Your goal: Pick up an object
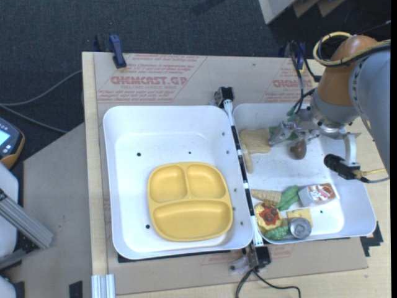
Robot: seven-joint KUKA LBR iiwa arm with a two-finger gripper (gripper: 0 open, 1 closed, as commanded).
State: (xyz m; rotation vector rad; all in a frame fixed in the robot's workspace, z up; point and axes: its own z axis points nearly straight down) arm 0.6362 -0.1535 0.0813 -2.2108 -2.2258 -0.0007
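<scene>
Two white bins sit side by side on your surface (155,79).

Left bin (124,135): one yellow divided plate (188,201), lying flat toward the near side.

Right bin (356,210): a tan flat piece (253,140) at the far left corner; a small brown rounded object (299,149) just right of it; and a cluster along the near edge, namely a green leafy piece (288,197), a red-and-yellow item (269,216), a round metal can end (300,228) and a red-and-white packet (321,193).

Pincer (291,133): low over the far part of the right bin, reaching in from the right. You cannot tell from this view whether it stands wide or narrow, and nothing is plainly seen held in it.

Relation to note: the brown rounded object lies just near-right of the pincer tip, touching or almost touching it; the tan piece lies just to its left. Either looks the likeliest pick. The near-edge cluster is well apart, toward you, and would call for a long draw nearward.
</scene>
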